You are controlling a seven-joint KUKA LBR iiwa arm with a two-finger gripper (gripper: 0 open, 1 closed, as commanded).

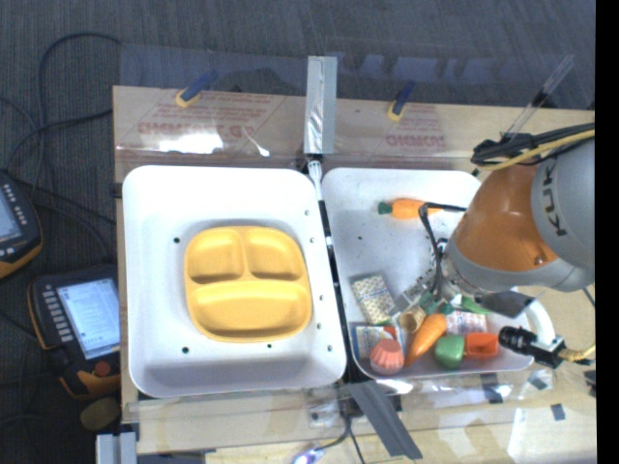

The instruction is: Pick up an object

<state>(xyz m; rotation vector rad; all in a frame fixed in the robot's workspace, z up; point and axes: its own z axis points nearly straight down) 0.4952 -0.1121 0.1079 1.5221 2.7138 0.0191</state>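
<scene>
Over right bin, tool sits just above carrot, lying diagonal; grip state can't tell

place: robotics lab | floor: dark grey carpet with loose black cables | worktop: pale wooden worktop bearing two shallow white plastic bins | machine: grey industrial arm with orange band | controls: black handheld teach pendant with lit screen lying at the left
</scene>
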